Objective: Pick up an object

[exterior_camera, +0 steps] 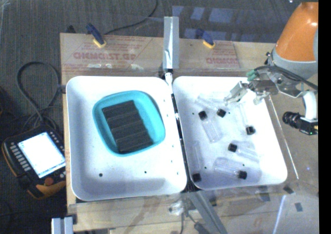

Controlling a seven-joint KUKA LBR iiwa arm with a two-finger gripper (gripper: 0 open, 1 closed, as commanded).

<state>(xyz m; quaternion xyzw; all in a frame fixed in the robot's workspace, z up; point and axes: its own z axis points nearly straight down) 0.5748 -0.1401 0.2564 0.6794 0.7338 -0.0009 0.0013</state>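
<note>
From above, the right bin [274, 145] holds clear vials with black caps [211, 127], scattered from its left wall to the front rim, with bare floor in the middle. The arm [299, 36] reaches in from the right; its hand [239, 92] hovers over the bin's back right part, whether wide or narrow I cannot tell.

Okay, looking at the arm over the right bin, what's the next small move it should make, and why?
Probably ease the gripper down and slightly left toward the clear vial with the black cap just below it. The gripper hangs over the right bin's upper edge, with nothing visible between its fingers, and that vial looks like the closest target, lying a little apart from the other vials.
</note>
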